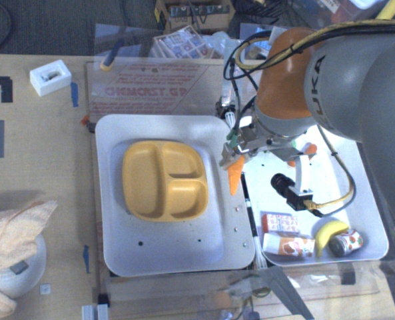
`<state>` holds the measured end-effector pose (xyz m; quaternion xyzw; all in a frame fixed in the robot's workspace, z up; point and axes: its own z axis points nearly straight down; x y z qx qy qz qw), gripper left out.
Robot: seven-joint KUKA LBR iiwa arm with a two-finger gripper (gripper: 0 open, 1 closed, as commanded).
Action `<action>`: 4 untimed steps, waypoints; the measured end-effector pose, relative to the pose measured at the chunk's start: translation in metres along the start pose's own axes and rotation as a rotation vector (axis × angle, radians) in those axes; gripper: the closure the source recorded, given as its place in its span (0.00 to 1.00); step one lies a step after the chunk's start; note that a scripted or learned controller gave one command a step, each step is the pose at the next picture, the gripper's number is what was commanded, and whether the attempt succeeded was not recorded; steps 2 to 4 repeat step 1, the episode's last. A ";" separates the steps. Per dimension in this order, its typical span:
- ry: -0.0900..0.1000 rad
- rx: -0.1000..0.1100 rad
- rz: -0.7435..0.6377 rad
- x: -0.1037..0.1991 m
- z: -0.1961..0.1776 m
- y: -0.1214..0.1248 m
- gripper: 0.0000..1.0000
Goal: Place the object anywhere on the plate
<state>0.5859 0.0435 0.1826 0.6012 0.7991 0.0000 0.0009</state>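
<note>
The grey arm with its orange band (pixel 357 79) looms closest to the lens, coming in from the right and bending down over the seam between the two bins. At its end the gripper (pixel 232 153) is drawn narrow on the top of a small orange carrot-shaped piece (pixel 234 177), which hangs point-down from the fingers. The piece sits above the adjoining rims of the two bins, just beside the right edge of the yellow plastic plate (pixel 164 179) and not touching it.

The plate, with three compartments, lies in the middle of the left white bin (pixel 110 205).

In the right white bin (pixel 374 219), along the near side, lie a small red-and-white carton (pixel 280 223), a white-and-orange tube (pixel 287 247) on its side just below the carton, a yellow banana (pixel 330 233) and a dark metal can (pixel 349 242) touching the banana.

On the pale wooden worktop (pixel 37 145) to the left, a small white box (pixel 50 77) stands near the far edge and a crumpled beige cloth (pixel 14 229) lies at the near left.
</note>
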 end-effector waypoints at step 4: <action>0.000 0.000 -0.001 0.000 0.000 0.000 0.00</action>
